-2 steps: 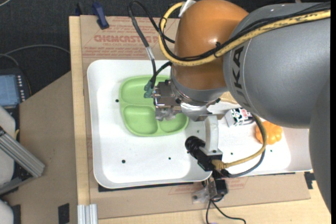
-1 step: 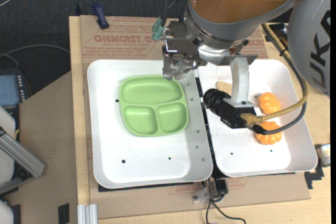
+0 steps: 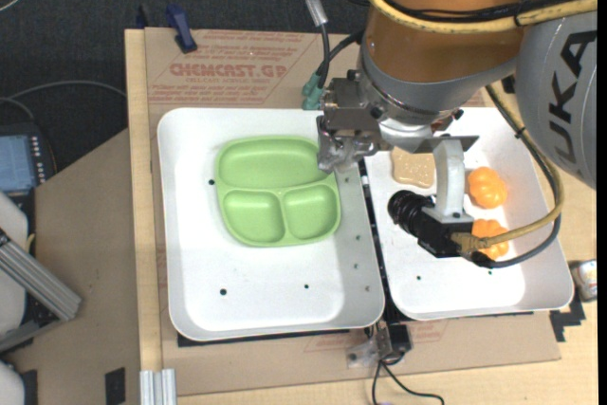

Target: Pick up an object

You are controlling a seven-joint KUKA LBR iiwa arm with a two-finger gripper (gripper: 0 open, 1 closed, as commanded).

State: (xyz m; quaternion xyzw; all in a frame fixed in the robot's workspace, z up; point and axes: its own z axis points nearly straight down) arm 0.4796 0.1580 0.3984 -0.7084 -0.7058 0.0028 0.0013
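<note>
- Across the worktop (image 3: 100, 204) lies a flat brown board (image 3: 142, 251), and we read large red lettering (image 3: 228, 68) on its far part: "CHEMCAST GP". The smaller red lines above and below that are too fine for us to make out.
- On the board sit two shallow white bins, touching along their inner rims: one on the view's left (image 3: 190, 280) and one on the view's right (image 3: 446, 289).
- Inside the left-hand bin lies a pale green plastic plate with three compartments (image 3: 275, 190), flat and close to the bin's right wall. It is the only loose thing in that bin.
- Inside the right-hand bin we see a tan, toast-like flat piece (image 3: 413, 171) near the far left corner, a round orange piece (image 3: 487, 188) to its right, and a second orange piece (image 3: 488, 228) just in front of that one.
- From the view's right reaches the grey arm with its wide orange band (image 3: 455, 5). On the grey casing (image 3: 569, 62) we read the dark letters "UKA", cut off by the picture's edge.
- Its metal two-finger gripper (image 3: 334, 152) hangs over the line where the bins meet, right at the green plate's upper right rim. Whether it is released or clenched, and whether it touches the plate, we cannot tell from this angle.
- At the board's far edge a small blue clip (image 3: 180, 28) sits on the rim.
</note>
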